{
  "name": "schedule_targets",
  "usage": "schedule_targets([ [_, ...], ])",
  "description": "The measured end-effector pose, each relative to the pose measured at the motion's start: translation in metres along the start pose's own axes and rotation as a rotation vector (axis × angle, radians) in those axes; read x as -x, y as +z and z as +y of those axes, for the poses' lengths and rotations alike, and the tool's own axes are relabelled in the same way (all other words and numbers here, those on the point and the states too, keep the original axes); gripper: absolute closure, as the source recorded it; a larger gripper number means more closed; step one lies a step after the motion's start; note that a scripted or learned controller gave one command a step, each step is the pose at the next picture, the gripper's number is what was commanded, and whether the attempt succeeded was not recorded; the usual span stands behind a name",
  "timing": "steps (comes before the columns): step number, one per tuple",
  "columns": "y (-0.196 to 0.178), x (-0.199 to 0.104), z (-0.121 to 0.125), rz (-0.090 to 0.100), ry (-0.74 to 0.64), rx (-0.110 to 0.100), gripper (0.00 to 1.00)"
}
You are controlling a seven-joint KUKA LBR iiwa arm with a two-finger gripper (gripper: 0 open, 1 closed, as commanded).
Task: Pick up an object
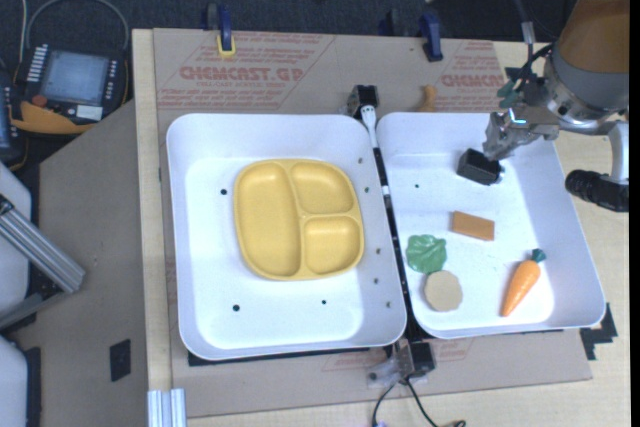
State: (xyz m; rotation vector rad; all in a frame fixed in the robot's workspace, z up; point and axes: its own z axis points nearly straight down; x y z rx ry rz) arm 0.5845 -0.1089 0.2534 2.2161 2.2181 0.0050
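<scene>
Hovering at upper right of the frame, gripper (497, 141) over the right bin (572, 215), finger state unclear, black block (479, 167) just below it, carrot (521, 286) lower right, yellow tray (298, 217) in left bin (200, 245).

The two white bins, the left bin (195, 245) and the right bin (570, 245), are showing smooth, slightly glossy plastic, and the yellow divided tray (298, 217) in the left one is looking like smooth matt plastic. Under them a sheet of matt brown cardboard (300, 65) with red print is lying on the pale, wood-look bench (620, 245). The carrot (521, 286), green piece (427, 252), tan disc (443, 292) and orange block (472, 226) are appearing smooth and matt, like moulded plastic, while the black block (480, 167) is looking dull.
</scene>
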Motion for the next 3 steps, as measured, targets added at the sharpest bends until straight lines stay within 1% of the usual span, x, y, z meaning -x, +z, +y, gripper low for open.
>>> schedule_targets([
  [1,-0.006,-0.052,-0.008,0.005,-0.005,-0.008,1.00],
  [2,0.011,-0.103,-0.019,0.005,-0.005,-0.011,1.00],
  [3,0.015,-0.163,-0.042,0.005,-0.006,-0.011,1.00],
])
